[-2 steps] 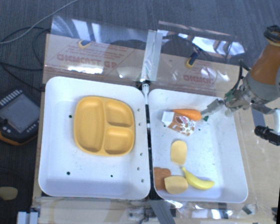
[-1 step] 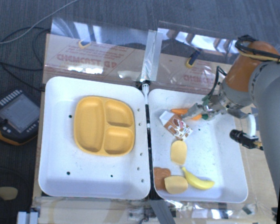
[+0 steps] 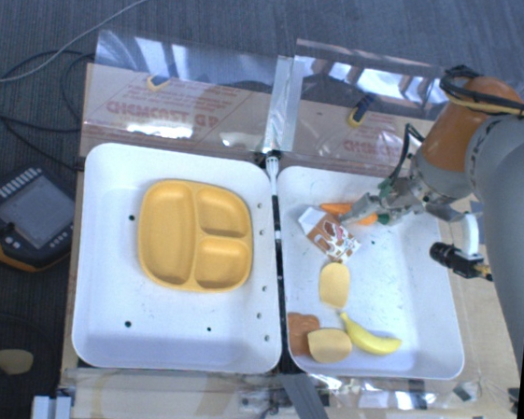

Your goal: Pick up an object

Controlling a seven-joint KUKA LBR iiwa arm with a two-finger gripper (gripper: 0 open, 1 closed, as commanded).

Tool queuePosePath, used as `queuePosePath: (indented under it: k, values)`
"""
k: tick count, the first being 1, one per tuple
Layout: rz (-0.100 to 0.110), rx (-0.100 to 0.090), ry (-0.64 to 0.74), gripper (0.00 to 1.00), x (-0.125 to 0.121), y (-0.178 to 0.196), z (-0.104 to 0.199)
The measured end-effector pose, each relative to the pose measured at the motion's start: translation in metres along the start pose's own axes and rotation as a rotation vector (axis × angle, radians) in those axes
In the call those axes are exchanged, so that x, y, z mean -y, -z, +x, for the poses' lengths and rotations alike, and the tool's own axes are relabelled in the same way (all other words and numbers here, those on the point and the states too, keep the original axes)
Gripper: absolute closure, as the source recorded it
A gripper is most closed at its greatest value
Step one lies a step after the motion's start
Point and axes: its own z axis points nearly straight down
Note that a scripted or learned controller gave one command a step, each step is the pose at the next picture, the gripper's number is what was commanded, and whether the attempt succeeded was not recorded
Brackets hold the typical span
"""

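Looking down on the desk (image 3: 33, 319), you have the arm (image 3: 481, 144) reaching in from the right, with its hand (image 3: 381, 208) low over the back of the right bin (image 3: 421, 297). It sits right at an orange carrot-like piece (image 3: 339, 207), which lies near the bin's rear wall. You cannot tell from this angle whether the hand is released or clenched, nor whether the carrot is actually caught, so do not count it as held.

The loose items are all gathered in that right bin, which is probably why the arm works there. Just beside the carrot, toward the divider, lies a small printed packet (image 3: 327, 234). In front of it is a pale yellow rounded piece (image 3: 333, 283). Near the front wall a banana (image 3: 369, 338) lies touching a yellowish chunk (image 3: 327, 345), with a brown piece (image 3: 300, 326) just beside that, against the divider.

The left bin (image 3: 98, 326) carries a yellow divided tray (image 3: 195, 236) lying flat in its middle, well apart from the hand.

Since any object satisfies the task, the carrot seems the likely target. Its spot close to the rear wall and the packet leaves little room, so a slip or a nudge of the packet is a fair risk. Watch whether the carrot rises with the hand before you call this a success.

A handheld controller (image 3: 21, 219) rests on the floor to the left, clear of the work.
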Motion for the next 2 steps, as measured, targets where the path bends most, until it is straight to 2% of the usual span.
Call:
queuePosePath:
  k: [2]
  values:
    - [0.000,0.000,0.000,0.00,0.0000,0.0000,0.0000]
